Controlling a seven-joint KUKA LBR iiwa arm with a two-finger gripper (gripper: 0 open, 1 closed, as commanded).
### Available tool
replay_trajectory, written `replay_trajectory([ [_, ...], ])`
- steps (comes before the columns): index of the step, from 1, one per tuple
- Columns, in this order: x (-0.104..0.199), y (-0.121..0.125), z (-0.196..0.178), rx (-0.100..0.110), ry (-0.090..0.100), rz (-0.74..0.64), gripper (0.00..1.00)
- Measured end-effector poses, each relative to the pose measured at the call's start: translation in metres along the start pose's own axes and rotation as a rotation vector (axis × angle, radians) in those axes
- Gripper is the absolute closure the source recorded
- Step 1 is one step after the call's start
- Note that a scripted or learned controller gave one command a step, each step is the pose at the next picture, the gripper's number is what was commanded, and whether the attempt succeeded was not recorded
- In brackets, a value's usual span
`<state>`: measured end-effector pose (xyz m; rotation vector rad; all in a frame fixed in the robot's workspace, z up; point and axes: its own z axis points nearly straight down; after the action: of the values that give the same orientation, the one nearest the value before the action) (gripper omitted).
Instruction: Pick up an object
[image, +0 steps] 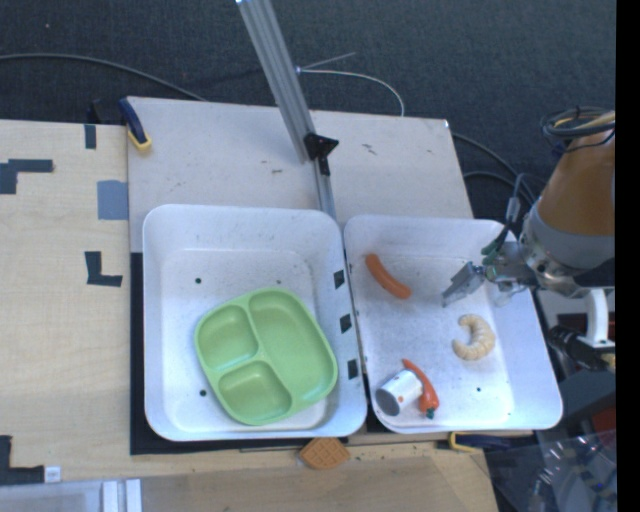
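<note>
Gripper (462, 287) over right bin (520, 400), fingers seemingly spread, pinching nothing; croissant (474, 337) just below it, probably light rigid plastic, curved; grab across thick middle

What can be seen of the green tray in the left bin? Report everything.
The green tray is a light green, plastic-looking plate with rounded corners, divided into three compartments: two side by side at its upper part and one at its lower end. It lies flat, right side up, turned at a slant, on the floor of the left bin, toward the bin's lower right. Its compartments hold nothing. Its lower right edge sits close against the bin's wall; nothing else touches it.
</note>
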<state>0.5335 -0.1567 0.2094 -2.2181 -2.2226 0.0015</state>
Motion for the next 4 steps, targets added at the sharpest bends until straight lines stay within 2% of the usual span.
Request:
replay_trajectory([
  [1, 0.000, 0.000, 0.000, 0.000, 0.000, 0.000, 0.00],
  [3, 0.000, 0.011, 0.093, 0.006, 0.000, 0.000, 0.00],
  [4, 0.000, 0.011, 0.121, -0.001, -0.002, 0.000, 0.00],
])
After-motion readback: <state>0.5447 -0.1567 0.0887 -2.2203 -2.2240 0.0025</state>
